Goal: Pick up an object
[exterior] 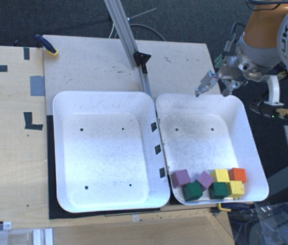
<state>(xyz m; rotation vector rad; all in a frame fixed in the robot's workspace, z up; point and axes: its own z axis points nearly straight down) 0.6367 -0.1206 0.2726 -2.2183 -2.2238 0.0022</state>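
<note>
Several small blocks lie in a cluster along the near edge of the right bin point(236, 117): two purple blocks point(181, 177) point(205, 179), two green blocks point(192, 191) point(218, 190), two yellow blocks point(221, 175) point(236, 188) and an orange block point(238, 174). My gripper point(215, 86) hangs above the far rim of the right bin, well away from the blocks. Its two fingers stand apart, open, with nothing between them.
The left bin point(62, 137) sits beside the right one. A slanted metal pole point(123, 27) with a black clamp runs down to the gap between the bins. A blue-and-yellow tool point(46, 44) lies at the bench's far left corner.
</note>
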